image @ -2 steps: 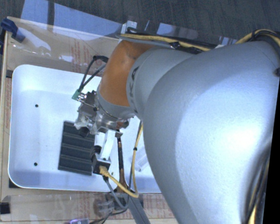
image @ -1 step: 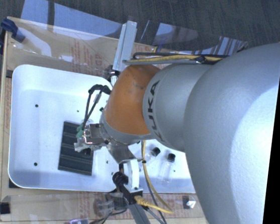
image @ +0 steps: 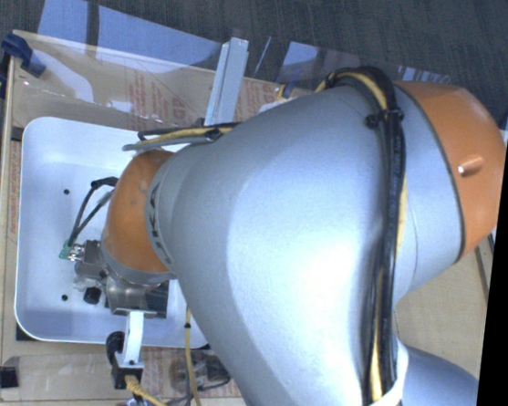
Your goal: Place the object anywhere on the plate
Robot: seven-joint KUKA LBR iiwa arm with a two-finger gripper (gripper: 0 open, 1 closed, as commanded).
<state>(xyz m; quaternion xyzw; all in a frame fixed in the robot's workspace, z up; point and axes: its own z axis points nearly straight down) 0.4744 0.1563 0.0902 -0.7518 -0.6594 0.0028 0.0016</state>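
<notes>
Progress: we judge the task unfinished. We see no plate and no object set on one, so we cannot count any step as done.

Left to do: as far as we can judge, the whole placing is still ahead, unless it is going on under the arm [image: 321,252] where we cannot look.

Arm: it comes in from 3 o'clock and covers most of the bench [image: 41,369], its orange band [image: 132,219] lying over the middle of the left bin [image: 44,153].

Gripper: we see its base [image: 120,287] pointing down into the left bin towards 7 o'clock of the view. Whether it is spread, closed or pinching something we cannot tell, since the wrist hides that end.

Object: we cannot pick it out. It may lie below the wrist, at about 7 o'clock. A few small dark specks [image: 91,295] sit on the bin floor by the gripper, too small to name.

Plate: hidden from us, perhaps beneath the arm.

Look of the object: colour, shape and size are all unknown to us here.
</notes>
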